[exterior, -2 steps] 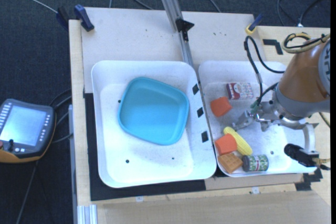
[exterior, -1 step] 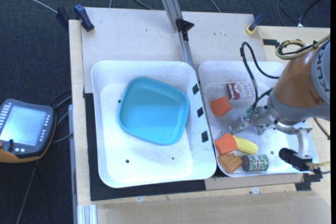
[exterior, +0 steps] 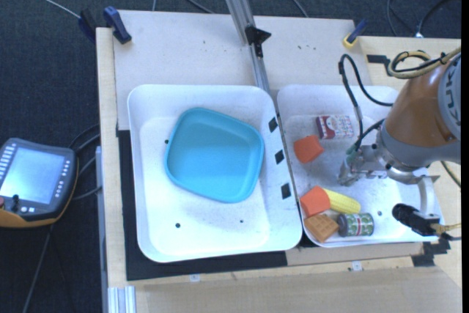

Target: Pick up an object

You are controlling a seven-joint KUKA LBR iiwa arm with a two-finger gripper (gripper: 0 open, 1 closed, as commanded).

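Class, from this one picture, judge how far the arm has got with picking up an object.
Done: the gripper is down inside the right bin, among the objects. In hand: nothing visibly. Left: the whole pick; the orange block, red-and-white box, corn cob and can all lie on the bin floor.

fixed overhead | slanted down | both bins point(exterior: 139, 157) in frame

The arm point(exterior: 421, 117) reaches in from the right, wrist angled down-left.
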